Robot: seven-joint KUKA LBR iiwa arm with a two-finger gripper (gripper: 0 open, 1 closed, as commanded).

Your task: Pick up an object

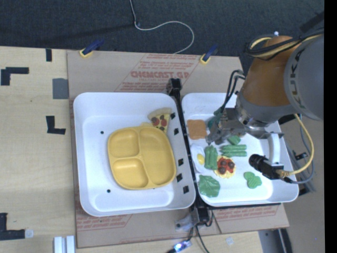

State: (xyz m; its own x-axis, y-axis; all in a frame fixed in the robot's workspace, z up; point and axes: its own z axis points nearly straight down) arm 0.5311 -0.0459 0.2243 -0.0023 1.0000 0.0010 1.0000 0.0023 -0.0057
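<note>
My gripper (221,132) hangs low over the middle of the right bin (208,101), among toy food. Under and around it lie a brown toast piece (196,129), a green bean pod (210,156), a second green pod (233,151), a yellow piece with red dots (226,166), a green leaf (209,185) and a small green piece (253,179). The wrist hides the fingertips.
The left bin (89,112) holds a yellow divided plate (140,157) and a toy pizza slice (160,118) at its upper right. A black divider (181,141) runs between the bins. Cables trail off the arm at the right.
</note>
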